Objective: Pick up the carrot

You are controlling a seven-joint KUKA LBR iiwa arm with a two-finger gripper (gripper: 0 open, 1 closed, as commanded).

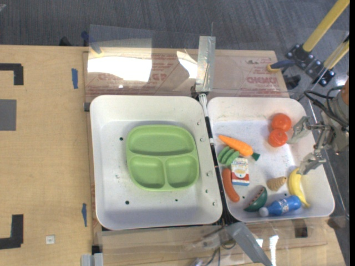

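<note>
Bins number two, side by side: the left bin [105,165] holds one green divided plate [162,157], the right bin [252,112] holds the toys. One carrot [236,145] lies near that bin's upper left, tilted, just above a green item [226,155] that is hard to identify. Also there: one milk carton [240,170], one sausage [230,184], one banana [297,185], one blue bottle [283,206], two orange-red fruits [280,129]. At the frame's right edge the gripper [310,146] is partly cut off; its two fingers stand apart, clamping nothing.
</note>
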